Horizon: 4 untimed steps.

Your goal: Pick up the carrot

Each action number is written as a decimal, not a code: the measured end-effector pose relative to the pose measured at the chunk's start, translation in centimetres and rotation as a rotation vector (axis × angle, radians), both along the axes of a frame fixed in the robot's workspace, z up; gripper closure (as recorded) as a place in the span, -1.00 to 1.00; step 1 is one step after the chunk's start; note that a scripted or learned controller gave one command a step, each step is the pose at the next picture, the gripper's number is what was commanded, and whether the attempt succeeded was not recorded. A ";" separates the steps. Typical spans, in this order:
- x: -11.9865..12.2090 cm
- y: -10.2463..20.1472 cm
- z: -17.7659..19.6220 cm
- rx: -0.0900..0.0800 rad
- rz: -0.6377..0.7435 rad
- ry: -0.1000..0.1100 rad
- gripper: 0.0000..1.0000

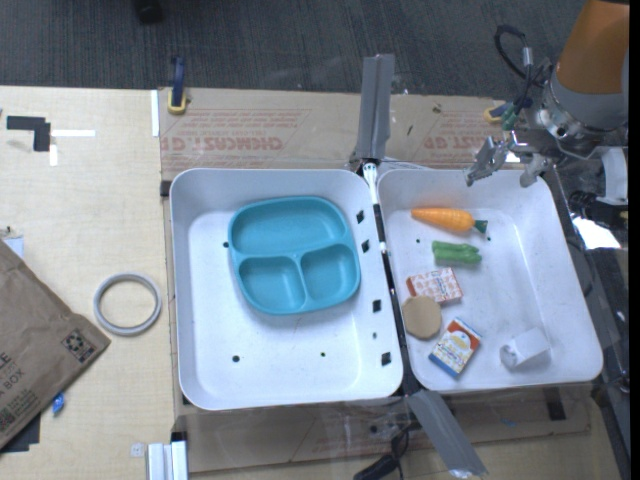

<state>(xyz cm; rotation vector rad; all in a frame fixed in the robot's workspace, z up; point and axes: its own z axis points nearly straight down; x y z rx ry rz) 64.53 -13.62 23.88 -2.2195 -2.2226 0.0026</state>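
— Carrot (443, 219) first, please. Where is it?

— It lies flat in the right bin (560, 258), in the far part, with its green end pointing right. Nothing is touching it.

— What are the biggest things you can see?

— The bench (80, 218), with the two white bins on it. The left bin (190, 298) holds a big blue tray (294, 254) with three parts. On the left side of the bench sits a brown cardboard box (35, 343), and near it a grey ring of tape (127, 302).

— And the arm?

— The grey and orange arm (592, 48) comes in from the far right. Its gripper (507, 165) hangs over the far edge of the right bin, right of the carrot and apart from it. The two fingers are spread and there is nothing between them.

— What else is in the right bin?

— A green veggie (456, 253) just near the carrot. Nearer still, a small pink packet (434, 286), a round tan cookie (422, 317) touching it, and a small colourful box (454, 348). A little white thing (524, 350) sits in the near right corner; I can't tell what it is.
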 end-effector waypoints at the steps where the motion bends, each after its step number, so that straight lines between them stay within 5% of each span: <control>1: 1.7 -0.4 -14.1 0.001 -0.050 -0.012 -1.00; 2: 1.7 -2.1 -14.1 0.000 0.051 -0.011 -1.00; 3: 1.7 -2.1 -13.1 0.000 0.052 -0.011 1.00; 4: -4.6 1.7 -14.7 0.001 0.206 -0.001 1.00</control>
